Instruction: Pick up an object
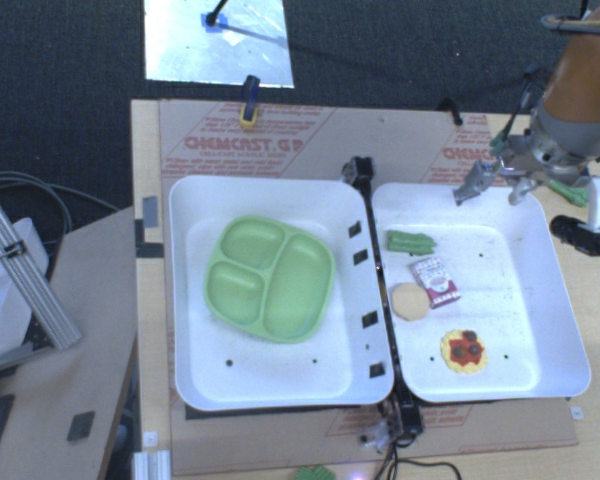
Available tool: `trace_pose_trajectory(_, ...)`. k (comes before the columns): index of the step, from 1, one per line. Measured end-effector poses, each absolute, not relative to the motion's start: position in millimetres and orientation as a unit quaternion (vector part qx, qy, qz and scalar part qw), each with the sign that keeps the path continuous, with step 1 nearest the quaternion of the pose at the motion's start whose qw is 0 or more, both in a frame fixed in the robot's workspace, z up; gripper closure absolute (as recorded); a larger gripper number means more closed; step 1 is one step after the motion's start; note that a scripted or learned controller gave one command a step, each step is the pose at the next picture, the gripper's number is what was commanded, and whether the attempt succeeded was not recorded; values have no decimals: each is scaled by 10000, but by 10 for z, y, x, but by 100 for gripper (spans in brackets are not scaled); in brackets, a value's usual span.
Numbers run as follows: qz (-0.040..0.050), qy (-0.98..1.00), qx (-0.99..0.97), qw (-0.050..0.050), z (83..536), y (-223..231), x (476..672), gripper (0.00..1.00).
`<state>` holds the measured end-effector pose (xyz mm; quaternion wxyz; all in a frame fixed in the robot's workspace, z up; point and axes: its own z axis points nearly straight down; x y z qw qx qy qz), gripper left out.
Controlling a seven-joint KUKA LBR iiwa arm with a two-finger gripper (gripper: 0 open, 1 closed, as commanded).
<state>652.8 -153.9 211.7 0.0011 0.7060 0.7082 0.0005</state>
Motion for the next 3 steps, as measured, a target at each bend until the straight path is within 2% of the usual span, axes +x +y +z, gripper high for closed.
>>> trace_pose_trajectory(1, -33, 7073, 7069, -64, 965, -1270, 5692, 0)
trace_pose_trajectory(2, 9, 7076, 7066, 12, 1140, -1292, 5757, 100)
trace_pose_trajectory(3, 7, 7064, 7078, 36, 1062, -1972, 6039, 100)
